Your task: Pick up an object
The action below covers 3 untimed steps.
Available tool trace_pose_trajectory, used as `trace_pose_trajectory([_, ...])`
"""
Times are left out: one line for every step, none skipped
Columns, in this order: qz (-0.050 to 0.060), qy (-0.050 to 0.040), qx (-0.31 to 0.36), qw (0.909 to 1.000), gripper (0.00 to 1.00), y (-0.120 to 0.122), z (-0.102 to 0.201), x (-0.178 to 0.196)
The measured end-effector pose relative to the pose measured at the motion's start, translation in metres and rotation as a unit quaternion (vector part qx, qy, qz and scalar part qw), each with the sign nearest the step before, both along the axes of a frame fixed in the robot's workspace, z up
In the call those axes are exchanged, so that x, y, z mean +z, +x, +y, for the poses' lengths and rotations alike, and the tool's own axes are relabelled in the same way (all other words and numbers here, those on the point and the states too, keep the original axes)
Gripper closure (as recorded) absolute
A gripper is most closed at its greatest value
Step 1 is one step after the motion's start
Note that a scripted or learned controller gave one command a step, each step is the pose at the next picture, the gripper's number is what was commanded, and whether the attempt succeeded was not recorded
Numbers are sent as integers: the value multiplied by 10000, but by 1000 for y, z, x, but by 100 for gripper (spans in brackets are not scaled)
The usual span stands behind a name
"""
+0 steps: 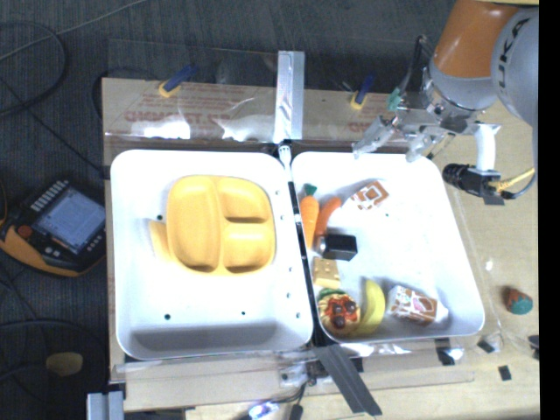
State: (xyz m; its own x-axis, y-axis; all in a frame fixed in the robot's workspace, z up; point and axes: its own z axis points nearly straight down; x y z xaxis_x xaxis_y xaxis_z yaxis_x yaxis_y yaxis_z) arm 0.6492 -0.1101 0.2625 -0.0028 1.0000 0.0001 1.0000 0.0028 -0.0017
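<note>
Bench (516,261) of pale wood bears two white bins (210,339) over dark carpet (52,59); claw (395,143) spread apart.

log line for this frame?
phase: pre-grasp | gripper: open, above far rim of right bin, holding nothing | right bin: carrot, banana, black block | left bin: yellow tray

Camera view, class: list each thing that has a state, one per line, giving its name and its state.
Gripper: open, holding nothing, above the right bin's far rim.
Yellow tray: upside down in the left bin.
Carrot: lying against the right bin's left wall.
Black block: lying flat, beside the carrot.
Banana: lying near the right bin's front.
Handheld screen: lit, on the floor.
</note>
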Motion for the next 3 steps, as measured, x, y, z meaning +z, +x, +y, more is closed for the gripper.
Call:
trace_pose_trajectory([5,0,269,9996,0,-62,-25,-149])
trace_pose_trajectory([62,15,461,9989,0,-12,-34,-173])
trace_pose_trajectory([87,28,455,9989,100,-13,-33,-164])
